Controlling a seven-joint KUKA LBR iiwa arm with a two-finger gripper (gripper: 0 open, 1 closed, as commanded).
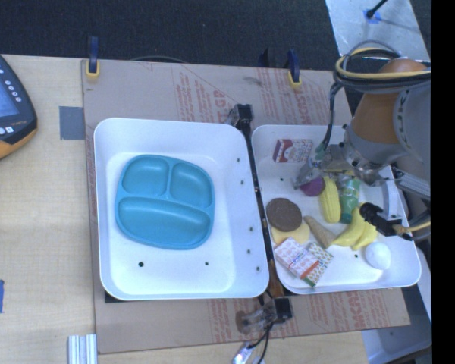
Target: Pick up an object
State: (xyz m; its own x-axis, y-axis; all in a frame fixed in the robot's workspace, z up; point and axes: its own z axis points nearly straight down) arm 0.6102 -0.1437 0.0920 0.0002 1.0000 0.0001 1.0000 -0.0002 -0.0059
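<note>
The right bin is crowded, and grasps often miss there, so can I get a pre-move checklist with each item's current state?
1. Arm over the right bin: ok.
2. Gripper above the purple item and corn: ok.
3. One target isolated: not ok, items crowd together.
4. Anything held: cannot tell.
5. Egg free near the bin's edge: ok.
6. Blue tray away in the left bin: ok.

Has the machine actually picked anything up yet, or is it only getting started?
Nothing looks picked up yet. The blue plate lies alone in the left bin, and the toy food, such as the corn cob, brown cookie and white egg, lies in the right bin. The arm hangs over that bin's far end, beside the purple piece. The grab and lift are left.
</note>
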